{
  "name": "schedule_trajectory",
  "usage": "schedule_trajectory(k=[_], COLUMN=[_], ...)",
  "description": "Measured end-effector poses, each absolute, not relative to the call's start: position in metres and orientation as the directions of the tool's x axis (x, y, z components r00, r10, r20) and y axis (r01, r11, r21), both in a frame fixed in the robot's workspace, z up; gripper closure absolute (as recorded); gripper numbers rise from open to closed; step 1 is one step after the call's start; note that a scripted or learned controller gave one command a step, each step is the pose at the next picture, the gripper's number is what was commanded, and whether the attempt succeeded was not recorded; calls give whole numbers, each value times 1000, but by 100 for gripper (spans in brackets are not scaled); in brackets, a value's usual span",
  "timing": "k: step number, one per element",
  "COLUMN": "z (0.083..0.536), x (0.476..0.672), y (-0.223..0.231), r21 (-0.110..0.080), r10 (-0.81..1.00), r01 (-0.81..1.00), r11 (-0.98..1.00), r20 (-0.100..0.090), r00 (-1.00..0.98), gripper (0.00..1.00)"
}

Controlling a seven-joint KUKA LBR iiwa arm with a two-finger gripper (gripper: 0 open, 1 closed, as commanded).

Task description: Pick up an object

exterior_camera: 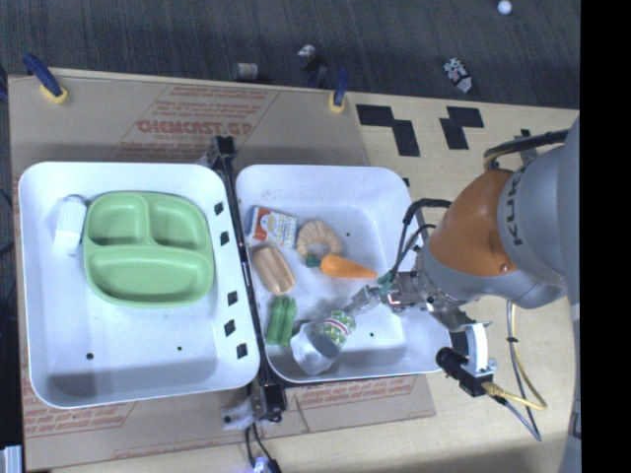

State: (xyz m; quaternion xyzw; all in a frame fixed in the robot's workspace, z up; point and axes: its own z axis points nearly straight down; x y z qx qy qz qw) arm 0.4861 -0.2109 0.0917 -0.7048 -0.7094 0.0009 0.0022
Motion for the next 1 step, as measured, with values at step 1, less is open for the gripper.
schedule_trajectory(k=[1], z=[102], x=[487], y=[-212], r21=[-3], r10=[1000], r01=[1000], r11=[11], r20=[-1], r00=[-11], gripper=[100])
